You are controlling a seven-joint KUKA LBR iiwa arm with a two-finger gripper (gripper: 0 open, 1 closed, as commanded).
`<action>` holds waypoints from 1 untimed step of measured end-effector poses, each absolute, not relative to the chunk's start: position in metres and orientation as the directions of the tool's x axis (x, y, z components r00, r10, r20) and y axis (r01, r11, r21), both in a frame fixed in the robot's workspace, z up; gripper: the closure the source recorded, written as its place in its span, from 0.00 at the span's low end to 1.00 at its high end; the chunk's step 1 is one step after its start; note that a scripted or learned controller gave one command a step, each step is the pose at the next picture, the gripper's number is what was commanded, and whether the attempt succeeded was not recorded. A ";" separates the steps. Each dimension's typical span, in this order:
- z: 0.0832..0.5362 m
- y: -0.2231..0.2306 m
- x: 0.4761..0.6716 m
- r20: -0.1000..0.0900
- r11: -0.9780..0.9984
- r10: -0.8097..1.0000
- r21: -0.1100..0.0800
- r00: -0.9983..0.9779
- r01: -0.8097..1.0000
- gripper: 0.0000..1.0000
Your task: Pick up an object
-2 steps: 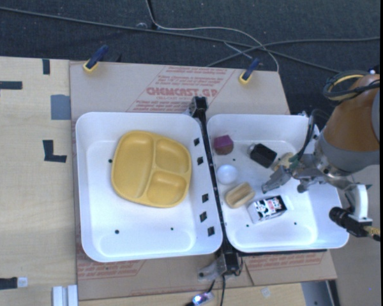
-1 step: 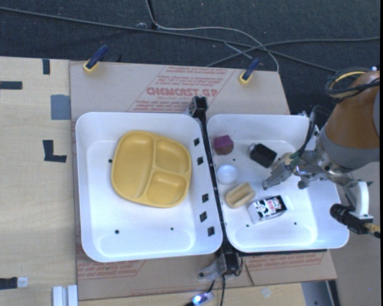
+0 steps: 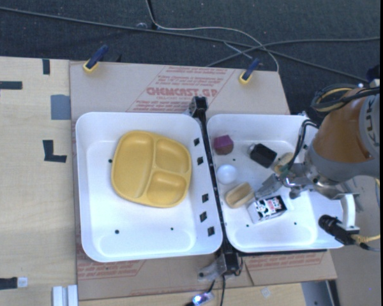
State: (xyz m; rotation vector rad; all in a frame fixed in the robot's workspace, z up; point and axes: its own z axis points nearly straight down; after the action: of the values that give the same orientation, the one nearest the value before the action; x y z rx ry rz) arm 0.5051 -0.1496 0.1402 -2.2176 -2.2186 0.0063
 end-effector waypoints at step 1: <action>0.087 -0.149 0.505 -0.001 0.001 1.000 -0.003 -0.001 1.000 0.00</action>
State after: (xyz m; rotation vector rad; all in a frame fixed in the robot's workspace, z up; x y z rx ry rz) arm 0.5045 -0.1493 0.0872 -2.2195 -2.2213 0.0044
